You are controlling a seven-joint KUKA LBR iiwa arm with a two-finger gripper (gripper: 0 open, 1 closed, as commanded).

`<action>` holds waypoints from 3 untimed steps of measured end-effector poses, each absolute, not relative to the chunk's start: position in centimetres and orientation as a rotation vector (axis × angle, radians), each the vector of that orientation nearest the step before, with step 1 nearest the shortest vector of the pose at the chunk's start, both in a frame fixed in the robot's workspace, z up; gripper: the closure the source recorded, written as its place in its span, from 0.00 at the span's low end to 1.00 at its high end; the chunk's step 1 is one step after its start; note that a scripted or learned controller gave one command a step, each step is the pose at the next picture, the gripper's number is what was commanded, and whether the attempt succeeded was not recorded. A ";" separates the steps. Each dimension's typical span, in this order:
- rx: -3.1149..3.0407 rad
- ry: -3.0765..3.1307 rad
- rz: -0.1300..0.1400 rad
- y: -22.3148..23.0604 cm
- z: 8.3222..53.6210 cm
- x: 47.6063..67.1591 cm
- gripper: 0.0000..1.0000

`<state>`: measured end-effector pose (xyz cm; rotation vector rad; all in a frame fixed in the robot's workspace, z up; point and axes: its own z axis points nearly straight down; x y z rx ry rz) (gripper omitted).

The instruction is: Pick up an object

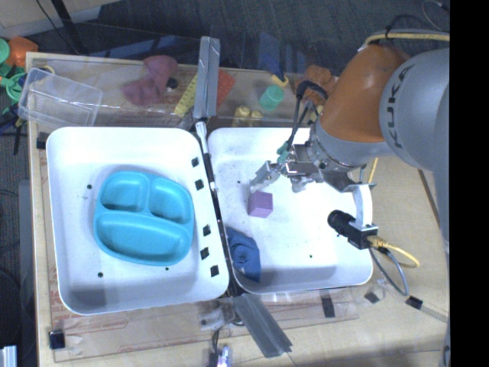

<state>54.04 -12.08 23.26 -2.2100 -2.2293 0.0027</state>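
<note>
- dark floor surrounds a bench with two white bins side by side; the right bin (321, 270) is the landmark for all places below.
- left of the right bin sits the left bin (69, 220), holding a blue tray (144, 219) with several compartments.
- behind the right bin stands a clear box (153, 90) with assorted toys, too blurred to name.
- inside the right bin, a purple cube (260, 203) rests left of its middle, upright on the floor of the bin.
- a blue cloth (244, 254) lies bunched in the right bin's front left corner, near the cube but apart from it.
- the arm (382, 98) reaches over the right bin's back right side, its orange band above the wrist, its wrist bent down and toward the left.
- the gripper (269, 173) hangs just behind and above the cube; its tips seem to point down and left, at a slant.
- whether the jaws are spread or pressed together i cannot tell; nothing shows between them.
- judged step: the approach, with no grasp made and the cube lying free.
- the next move likely calls for shifting the gripper toward the front of the right bin until it is square over the cube, then a straight descent with the jaws wide enough to straddle it.
- risk: a slanted descent could nudge the cube toward the cloth.
</note>
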 end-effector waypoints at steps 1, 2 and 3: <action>-2.337 -2.095 0.005 -15.7 13.9 54.8 0.00; -2.256 -2.182 0.003 -14.5 9.2 57.3 0.00; -2.248 -2.186 0.007 -14.4 10.1 57.2 1.00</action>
